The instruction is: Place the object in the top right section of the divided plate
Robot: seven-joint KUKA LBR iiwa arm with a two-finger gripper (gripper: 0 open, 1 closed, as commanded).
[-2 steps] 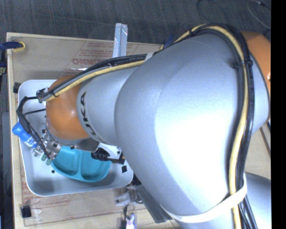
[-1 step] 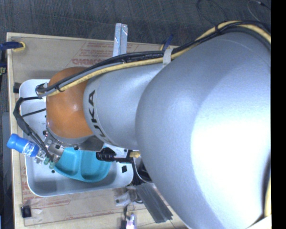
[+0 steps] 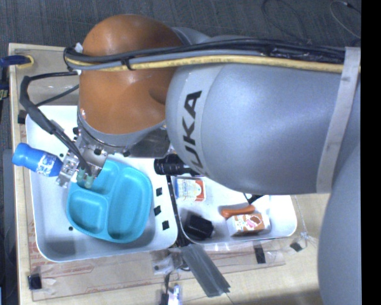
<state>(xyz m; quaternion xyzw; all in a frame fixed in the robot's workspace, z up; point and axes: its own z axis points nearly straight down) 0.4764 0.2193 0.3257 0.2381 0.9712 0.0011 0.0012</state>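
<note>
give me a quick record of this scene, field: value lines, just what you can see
arm: grey with an orange band, reaching over the left bin
gripper: at the upper left rim of the plate
plate: teal, divided, lying in the left bin
held item: a small greenish thing shows at the gripper tip, grip cannot be confirmed
bottle: blue with a white label, on its side at the left bin's left edge
right bin: holds a black object, an orange-capped bottle and a small carton

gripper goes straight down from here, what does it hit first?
Probably the upper left rim of the blue divided plate: the gripper hangs right over it. Height above it is unclear from this slanted view.
</note>
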